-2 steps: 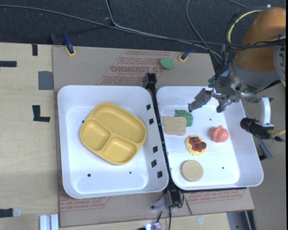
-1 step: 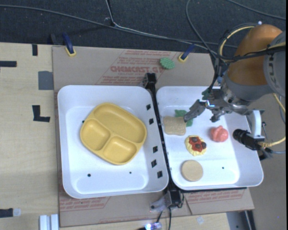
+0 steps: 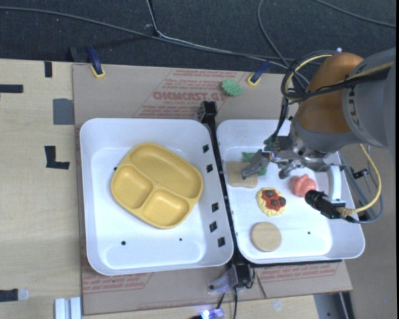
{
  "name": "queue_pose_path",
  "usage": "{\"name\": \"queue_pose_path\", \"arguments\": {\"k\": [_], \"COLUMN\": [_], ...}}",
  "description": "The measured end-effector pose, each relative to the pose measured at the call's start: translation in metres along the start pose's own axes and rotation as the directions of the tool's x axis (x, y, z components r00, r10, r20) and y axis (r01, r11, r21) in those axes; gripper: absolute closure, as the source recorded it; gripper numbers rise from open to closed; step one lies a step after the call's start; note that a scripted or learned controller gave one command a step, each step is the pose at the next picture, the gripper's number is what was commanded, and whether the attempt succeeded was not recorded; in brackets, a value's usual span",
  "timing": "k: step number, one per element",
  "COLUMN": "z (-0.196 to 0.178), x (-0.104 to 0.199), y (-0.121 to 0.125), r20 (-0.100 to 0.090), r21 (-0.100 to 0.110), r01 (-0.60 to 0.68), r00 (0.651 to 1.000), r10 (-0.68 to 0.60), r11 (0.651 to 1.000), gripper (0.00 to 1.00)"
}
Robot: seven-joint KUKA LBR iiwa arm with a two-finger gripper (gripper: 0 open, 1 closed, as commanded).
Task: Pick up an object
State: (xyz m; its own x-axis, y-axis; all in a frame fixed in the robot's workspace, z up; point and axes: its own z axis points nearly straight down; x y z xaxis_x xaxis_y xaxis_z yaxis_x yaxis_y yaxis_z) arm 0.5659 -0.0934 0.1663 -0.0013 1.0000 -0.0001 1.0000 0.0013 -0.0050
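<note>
The arm is reaching in from the right over the right bin; its gripper is hanging low above the bin's upper half; whether the pincer is open or shut, I cannot tell, and nothing is visibly clamped in it. A green piece is lying just left of it, overlapping a tan slab; a pink lump is sitting just right of it; a small pizza is lying below, and a round cookie nearer the front. A yellow tray is resting in the left bin; a green toy is lying on the cardboard behind.
</note>
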Motion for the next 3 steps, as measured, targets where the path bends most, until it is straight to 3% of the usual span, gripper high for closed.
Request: {"name": "queue_pose_path", "arguments": {"k": [1, 2, 3], "z": [0.062, 0.049, 0.000], "x": [-0.003, -0.002, -0.011], "y": [-0.007, -0.006, -0.007], "r20": [0.000, -0.001, 0.001], "r21": [0.002, -0.002, -0.008], "r01": [-0.001, 0.001, -0.001], "r00": [1.000, 1.000, 1.000], "r10": [0.001, -0.001, 0.001], "r11": [1.000, 1.000, 1.000], "gripper": [0.00, 1.00, 1.00]}}
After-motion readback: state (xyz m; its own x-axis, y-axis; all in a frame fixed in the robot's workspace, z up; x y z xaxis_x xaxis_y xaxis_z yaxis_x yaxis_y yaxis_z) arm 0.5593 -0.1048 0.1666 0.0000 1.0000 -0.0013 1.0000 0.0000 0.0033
